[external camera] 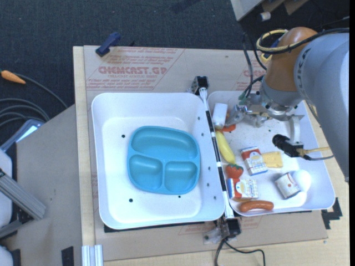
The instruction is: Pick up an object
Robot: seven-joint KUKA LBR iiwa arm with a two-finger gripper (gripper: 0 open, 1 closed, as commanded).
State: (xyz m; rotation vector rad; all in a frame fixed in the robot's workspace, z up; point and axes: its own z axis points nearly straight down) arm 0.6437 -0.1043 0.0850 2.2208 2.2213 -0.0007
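Camera view from above: two white bins side by side on the bench. Left bin (105, 165) has a blue divided plate (163, 159) sitting flat in the middle. Right bin (327, 190) is where all the small stuff is: a banana (224, 147) along the left wall, a little red and white carton (254, 161) beside it, a yellow cheese slice (273, 159) touching that carton, a can (287, 185) lying on its side toward the front right, a hot dog (255, 206) at the front edge, and another small carton (246, 189) just above it. The arm comes in from the right, and the gripper (248, 111) hangs over the back of the right bin, near a white block (219, 114). Can't tell how its tips are set; nothing visibly pinched.
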